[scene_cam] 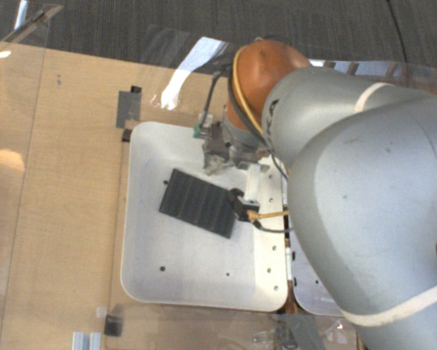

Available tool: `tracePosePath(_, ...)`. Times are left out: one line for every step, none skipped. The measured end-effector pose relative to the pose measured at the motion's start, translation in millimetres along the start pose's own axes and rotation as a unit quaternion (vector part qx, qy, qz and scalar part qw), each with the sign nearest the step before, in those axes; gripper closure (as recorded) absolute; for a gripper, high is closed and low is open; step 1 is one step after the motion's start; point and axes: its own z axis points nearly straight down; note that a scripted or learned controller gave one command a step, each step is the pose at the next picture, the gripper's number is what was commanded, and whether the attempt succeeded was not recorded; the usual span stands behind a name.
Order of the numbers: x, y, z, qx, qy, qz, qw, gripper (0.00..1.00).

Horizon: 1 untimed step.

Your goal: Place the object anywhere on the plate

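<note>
A grey KUKA arm with an orange band above its wrist leans in from the right over the left-hand shallow white bin [191, 284], its two-finger gripper [221, 161] hanging low near the bin's far edge. Just below and slightly left of the gripper lies a flat, dark grey ribbed rectangular plate [198, 202] — the only loose item to be seen in the bin — resting on the bin floor with its long axis tilted, running from upper left down to lower right. The gripper sits close beside the plate's upper long edge, not squarely above it. From where one stands, the wrist and cabling crowd the tool, so whether it is spread or pressed together cannot be told, and no object to be placed can be made out there. The arm's bulk covers most of the second white bin [310, 296] on the right. By the look of it, any set-down would call for a short shift toward the near left, onto the plate's ribbed face, rather than a long reach.
</note>
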Motion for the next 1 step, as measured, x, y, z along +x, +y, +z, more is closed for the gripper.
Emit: tracePosePath(34.7, -0.2, 0.0, 0.0, 0.001, 0.056, 0.9984, 1.0)
